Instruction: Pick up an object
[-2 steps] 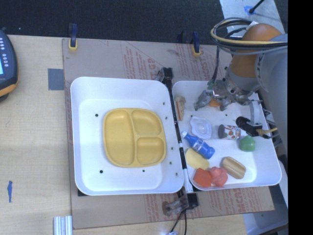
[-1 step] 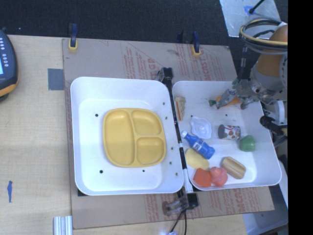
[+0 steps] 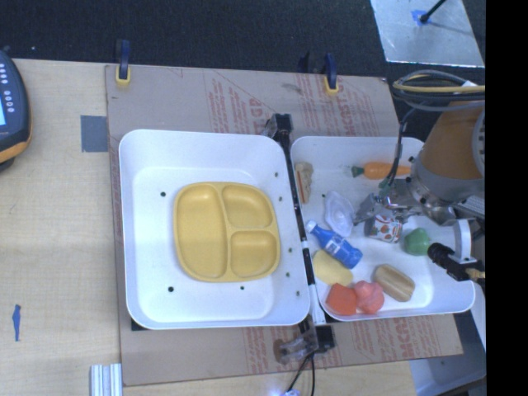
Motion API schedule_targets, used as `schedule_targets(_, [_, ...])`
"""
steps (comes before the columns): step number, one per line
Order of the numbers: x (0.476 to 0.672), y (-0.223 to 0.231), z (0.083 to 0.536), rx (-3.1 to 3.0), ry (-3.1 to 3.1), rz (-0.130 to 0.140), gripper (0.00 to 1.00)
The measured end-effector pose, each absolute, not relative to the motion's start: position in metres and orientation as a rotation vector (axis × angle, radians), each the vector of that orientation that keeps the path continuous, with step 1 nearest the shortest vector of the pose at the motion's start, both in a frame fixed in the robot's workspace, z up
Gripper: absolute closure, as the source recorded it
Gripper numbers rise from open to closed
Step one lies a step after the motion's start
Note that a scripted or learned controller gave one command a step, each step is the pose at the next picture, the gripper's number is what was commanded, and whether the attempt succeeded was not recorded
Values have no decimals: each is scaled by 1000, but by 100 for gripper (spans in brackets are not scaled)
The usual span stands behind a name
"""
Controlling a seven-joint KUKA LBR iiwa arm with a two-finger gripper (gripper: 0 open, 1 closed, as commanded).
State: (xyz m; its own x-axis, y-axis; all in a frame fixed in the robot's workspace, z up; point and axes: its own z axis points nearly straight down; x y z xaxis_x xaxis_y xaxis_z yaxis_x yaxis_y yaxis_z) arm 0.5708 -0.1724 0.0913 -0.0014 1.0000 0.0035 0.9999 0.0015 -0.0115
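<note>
My gripper [image 3: 386, 207] hangs low over the middle of the right bin [image 3: 450, 304], with the grey arm and its orange band [image 3: 456, 143] behind it to the right. Just below the gripper lies a small white and red can [image 3: 387, 229], very close to it or touching it. Around it are a green ball [image 3: 417, 241], an orange carrot [image 3: 378, 170], a crumpled clear plastic piece [image 3: 338, 213] and a blue bottle [image 3: 337, 246]. I see nothing lifted off the bin floor.
The right bin's front holds a yellow lump [image 3: 332, 271], red and pink pieces [image 3: 355, 298] and a bread roll [image 3: 394, 282]; a tan stick [image 3: 304, 180] lies by its left wall. A yellow divided plate [image 3: 225, 229] sits in the left bin [image 3: 148, 295].
</note>
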Motion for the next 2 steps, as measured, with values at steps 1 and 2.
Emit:
schedule_targets(1, [575, -175, 103, -2220, -2220, 7, 100])
schedule_targets(2, [575, -175, 102, -2220, -2221, 7, 0])
